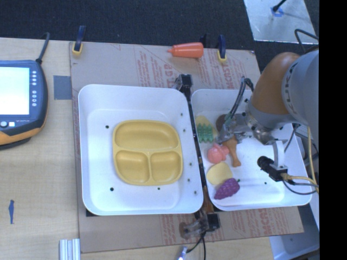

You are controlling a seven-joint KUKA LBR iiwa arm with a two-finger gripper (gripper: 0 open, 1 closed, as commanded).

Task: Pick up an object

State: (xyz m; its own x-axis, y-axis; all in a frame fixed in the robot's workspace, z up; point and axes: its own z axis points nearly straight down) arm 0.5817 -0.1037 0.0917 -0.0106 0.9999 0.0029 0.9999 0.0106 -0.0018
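The arm (282, 91) reaches into the right bin (293, 196) from the right side. Its gripper (230, 128) is low over the upper left part of this bin, just above the toys. I cannot tell how the tool stands or whether it has something, because the wrist and cables cover it from above.

The things to pick lie together along the left wall of the right bin: a green toy (204, 130) at the top, an orange stick (233, 151) and a pink ball (217, 154) under it, then a yellow piece (219, 173) and purple grapes (227, 188) at the bottom. The orange stick and the pink ball are touching each other, and they are the nearest to the gripper. The left bin (92, 145) bears a yellow tray (147, 151) with compartments.

In my judgement, the step now is the descent for a grasp. To do it well, the gripper should come down on one toy alone, probably the orange stick, and close across its narrow side. The pink ball is so close that it may be pushed away or caught together. The bin wall is also near, so a straight vertical approach seems safer.
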